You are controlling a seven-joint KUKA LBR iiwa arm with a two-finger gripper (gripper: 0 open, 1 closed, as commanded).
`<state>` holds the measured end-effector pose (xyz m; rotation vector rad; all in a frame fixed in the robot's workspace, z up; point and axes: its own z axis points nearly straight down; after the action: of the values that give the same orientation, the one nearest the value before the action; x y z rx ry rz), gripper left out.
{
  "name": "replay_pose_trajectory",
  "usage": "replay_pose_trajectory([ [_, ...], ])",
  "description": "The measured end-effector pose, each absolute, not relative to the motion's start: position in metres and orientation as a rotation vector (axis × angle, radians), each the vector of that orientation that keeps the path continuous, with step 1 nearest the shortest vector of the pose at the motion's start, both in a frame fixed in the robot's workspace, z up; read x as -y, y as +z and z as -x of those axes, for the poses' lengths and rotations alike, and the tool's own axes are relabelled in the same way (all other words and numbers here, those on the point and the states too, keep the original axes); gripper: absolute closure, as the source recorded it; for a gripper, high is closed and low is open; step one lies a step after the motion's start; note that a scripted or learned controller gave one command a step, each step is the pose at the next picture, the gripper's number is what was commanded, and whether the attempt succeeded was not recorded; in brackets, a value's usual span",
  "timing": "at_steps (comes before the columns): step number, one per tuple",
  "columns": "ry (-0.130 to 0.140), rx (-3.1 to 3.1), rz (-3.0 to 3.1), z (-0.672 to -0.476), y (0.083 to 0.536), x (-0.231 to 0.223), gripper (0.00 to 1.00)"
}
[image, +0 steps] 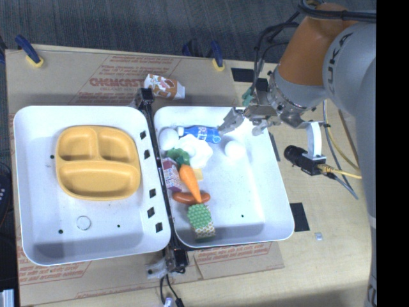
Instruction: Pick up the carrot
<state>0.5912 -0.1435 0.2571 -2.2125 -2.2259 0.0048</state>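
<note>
- The carrot (190,180) is seen in the right bin (268,197), toward that bin's left side, lying flat with its orange body running from upper left to lower right and its pale green top pointing toward the bin's far wall.
- It is crowded: a reddish sausage-shaped piece (190,197) touches its lower end, a green textured block (200,218) lies just below that, and white rounded items (192,149) sit against its leafy end. A dark-printed packet (169,171) lies just beside it on the left.
- The carrot is judged to be a light toy, probably plastic, stiff and smooth, so it may slip if pinched near the tapered tip.
- The thicker middle of the orange body is judged the best place to be gripped, with the pinch set across its short width; the right flank is open, while the left flank is hemmed in by the packet.
- The hand (246,121) hangs over the far part of the right bin, well apart from the carrot, near a blue-and-white bottle (199,133) and a white egg-like ball (234,149).
- Its fingers (228,121) appear spread apart, and nothing is seen between them.
- The left bin (32,171) carries a yellow divided tray (98,160), which is not involved.
</note>
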Motion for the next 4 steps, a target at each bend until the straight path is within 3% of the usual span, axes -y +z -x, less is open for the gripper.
replay_pose_trajectory([
  [1,0.004,2.162,2.275,-0.553,0.091,0.13,0.0],
  [2,0.012,1.78,2.599,-0.552,0.093,0.102,0.0],
  [3,0.01,1.781,2.587,-0.552,0.102,0.098,1.0],
  [4,0.006,1.286,2.862,-0.518,0.191,0.072,1.0],
])
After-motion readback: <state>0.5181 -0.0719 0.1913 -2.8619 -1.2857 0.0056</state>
